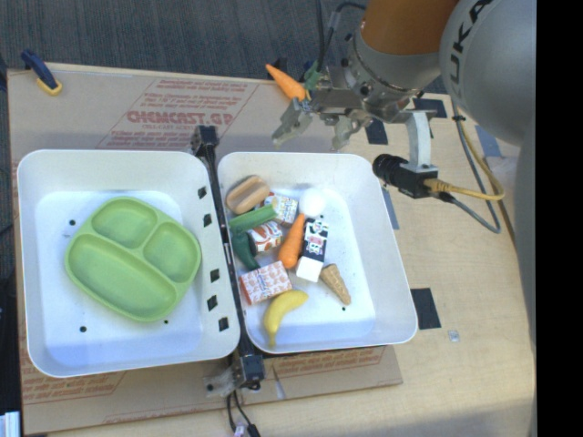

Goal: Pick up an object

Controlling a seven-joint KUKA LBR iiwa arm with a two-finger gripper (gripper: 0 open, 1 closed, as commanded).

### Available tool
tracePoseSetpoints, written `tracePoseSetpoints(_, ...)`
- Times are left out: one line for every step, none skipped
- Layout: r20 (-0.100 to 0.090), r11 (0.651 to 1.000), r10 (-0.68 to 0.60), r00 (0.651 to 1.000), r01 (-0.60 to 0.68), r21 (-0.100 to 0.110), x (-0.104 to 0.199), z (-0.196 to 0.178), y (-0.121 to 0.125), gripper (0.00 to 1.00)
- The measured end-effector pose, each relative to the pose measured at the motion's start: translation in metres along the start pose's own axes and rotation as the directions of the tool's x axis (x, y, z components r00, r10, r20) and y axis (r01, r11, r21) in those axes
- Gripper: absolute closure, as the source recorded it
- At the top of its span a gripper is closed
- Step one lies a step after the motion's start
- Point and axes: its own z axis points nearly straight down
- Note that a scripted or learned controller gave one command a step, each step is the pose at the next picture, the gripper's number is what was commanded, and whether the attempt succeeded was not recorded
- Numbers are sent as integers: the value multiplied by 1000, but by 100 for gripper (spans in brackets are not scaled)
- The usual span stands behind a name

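Bright, even overhead light; soft shadows, mild blur.

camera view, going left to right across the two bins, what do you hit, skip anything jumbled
green divided plastic plate in the left white bin → black divider strip between the bins → yellow toy banana → orange toy carrot → tan toy ice cream cone → right rim of the right white bin

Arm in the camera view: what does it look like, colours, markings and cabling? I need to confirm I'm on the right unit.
The grey KUKA arm has a rounded casing with part of the maker's lettering in dark letters, and a broad orange band above the wrist. Below sits a metallic two-finger end effector with pale grey fingers. Thin dark cables run along the wrist; a yellow cable leads from a black fitting beside it.
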Motion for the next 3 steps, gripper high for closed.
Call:
tracePoseSetpoints(1, 1000, 3, 1000, -3, -3, -51, -20, 46, 0)
tracePoseSetpoints(1, 1000, -2, 1000, 2, -3, -50, -30, 46, 100)
tracePoseSetpoints(-1, 1000, 1, 1000, -1, 3, -24, 89, 46, 100)
